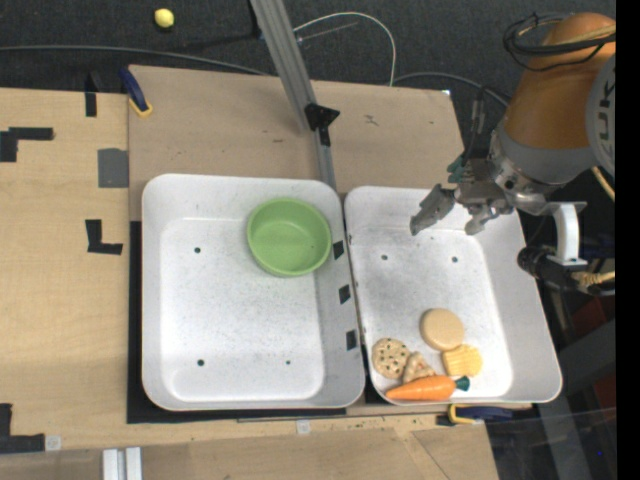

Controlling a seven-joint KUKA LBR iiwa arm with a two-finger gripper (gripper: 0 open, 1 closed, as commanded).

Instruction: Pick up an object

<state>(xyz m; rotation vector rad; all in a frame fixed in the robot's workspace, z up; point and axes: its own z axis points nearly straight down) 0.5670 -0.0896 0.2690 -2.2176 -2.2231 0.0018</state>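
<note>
Two bins side by side on a bench (60,268), touching along the middle edge. In the left bin (175,368), a bowl (289,236) near the far right corner, upright. In the right bin (520,368), a cluster at the near edge: a cookie (389,356) leftmost, a wedge (417,368) just right of it, a round biscuit (442,327) behind, a block (463,360) to the right, a carrot (426,389) lying crosswise in front, touching the near wall. Above the right bin's far end, the gripper (455,215), with the arm (560,88) behind and to the right. Beyond the bench, on the floor at far left, a small ball (164,17). Rising from between the bins' far edges, a slanted pole (285,43).
</note>
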